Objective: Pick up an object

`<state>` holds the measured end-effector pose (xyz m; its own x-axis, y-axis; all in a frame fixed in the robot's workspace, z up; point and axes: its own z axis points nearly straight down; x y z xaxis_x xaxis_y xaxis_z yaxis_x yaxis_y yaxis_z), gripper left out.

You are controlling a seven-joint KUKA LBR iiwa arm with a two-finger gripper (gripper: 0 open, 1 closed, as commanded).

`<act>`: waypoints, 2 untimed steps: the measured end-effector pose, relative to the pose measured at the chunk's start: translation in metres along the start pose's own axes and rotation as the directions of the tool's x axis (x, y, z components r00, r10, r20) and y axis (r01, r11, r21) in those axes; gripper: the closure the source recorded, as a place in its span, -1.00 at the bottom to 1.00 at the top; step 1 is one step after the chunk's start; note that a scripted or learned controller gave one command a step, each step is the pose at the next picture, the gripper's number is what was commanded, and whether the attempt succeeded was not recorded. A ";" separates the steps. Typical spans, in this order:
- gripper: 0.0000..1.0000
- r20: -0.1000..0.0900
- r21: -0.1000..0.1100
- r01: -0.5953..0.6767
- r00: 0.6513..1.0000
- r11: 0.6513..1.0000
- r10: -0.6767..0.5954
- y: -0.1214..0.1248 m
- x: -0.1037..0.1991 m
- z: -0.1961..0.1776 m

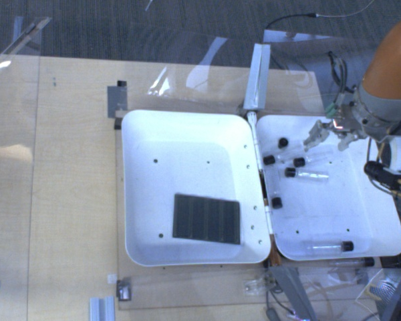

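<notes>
My gripper [331, 138] hangs over the far part of the right bin [381, 233], open, with nothing between its fingers. Its left fingertip [315, 136] is just right of a small clear vial with a black cap [283, 142]. More capped vials lie in this bin: one by the left wall [269, 159], one near the middle [299, 162], a longer clear tube [307, 174] below it, a cap [276, 202] lower left, and a long tube [331, 247] along the near wall. A dark ribbed rectangular pad [206, 219] lies flat in the left bin [140, 179].
A metal divider post [257, 75] stands behind the seam between the bins. Black cables [384, 172] hang off the arm over the right bin's right side. A small black bracket [118, 99] sits on the bench behind the left bin.
</notes>
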<state>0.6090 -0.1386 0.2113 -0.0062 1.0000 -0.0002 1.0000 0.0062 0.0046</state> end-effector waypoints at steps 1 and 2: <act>-1.00 0.005 -0.027 0.067 0.998 0.997 -0.067 0.039 -0.003 0.095; -1.00 0.017 -0.042 0.133 0.991 0.990 -0.132 0.027 0.028 0.105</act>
<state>0.6368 -0.1106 0.1067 -0.1382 0.9902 -0.0180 0.9892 0.1389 0.0468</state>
